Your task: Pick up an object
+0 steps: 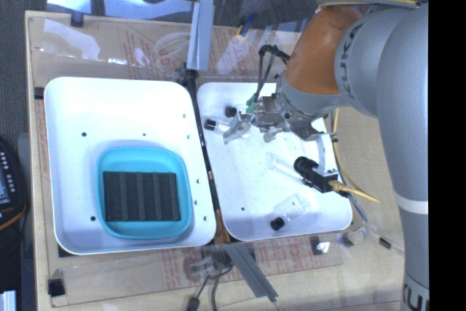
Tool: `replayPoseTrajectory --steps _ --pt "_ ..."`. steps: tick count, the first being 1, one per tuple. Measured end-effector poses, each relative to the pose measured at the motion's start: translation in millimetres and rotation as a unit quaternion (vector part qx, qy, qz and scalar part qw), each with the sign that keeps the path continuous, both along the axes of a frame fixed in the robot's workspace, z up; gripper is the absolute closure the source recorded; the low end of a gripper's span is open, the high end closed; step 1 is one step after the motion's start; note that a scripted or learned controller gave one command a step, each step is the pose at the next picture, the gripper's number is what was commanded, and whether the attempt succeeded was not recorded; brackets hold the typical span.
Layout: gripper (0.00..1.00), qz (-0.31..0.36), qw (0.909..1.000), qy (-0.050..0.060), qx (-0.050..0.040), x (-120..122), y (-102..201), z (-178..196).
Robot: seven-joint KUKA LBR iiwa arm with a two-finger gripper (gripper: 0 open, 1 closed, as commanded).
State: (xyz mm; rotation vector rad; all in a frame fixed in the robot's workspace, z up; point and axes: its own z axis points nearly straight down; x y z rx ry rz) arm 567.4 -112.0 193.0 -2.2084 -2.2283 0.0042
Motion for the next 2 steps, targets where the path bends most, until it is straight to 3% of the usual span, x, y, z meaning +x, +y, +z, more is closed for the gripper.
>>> replayPoseTrajectory --steps 1,2 --pt "0.0 -0.029 0.9996 -0.002 -0.0011 -19.7 -3.6 47.7" --pt "0.0 -0.019 0.9998 -0.004 -0.0086 -70.9 2.1 -100.5"
